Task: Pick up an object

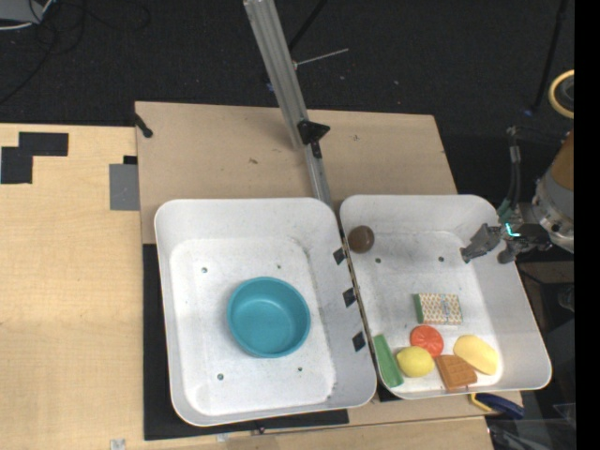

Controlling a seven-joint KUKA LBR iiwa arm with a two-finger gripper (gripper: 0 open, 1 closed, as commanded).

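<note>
My gripper [493, 247] hangs over the right edge of the right bin [403, 201], open, with nothing between its fingers. In that bin a brown ball [361, 240] rests at the far left corner. A patterned block [438, 307] lies near the middle, well below and left of the gripper. Along the near edge sit a red tomato [427, 337], a yellow lemon [415, 361], a green stick [387, 360], a brown slab [456, 371] and a yellow piece [476, 352]. A teal bowl [269, 316] sits in the left bin [187, 242].
A metal rail [281, 73] slants down from the back to the gap between the bins. Black clips [349, 296] line the shared bin wall. The arm's grey wrist [553, 209] stands just outside the right bin. A blue and yellow item [497, 403] lies below the bin's near corner.
</note>
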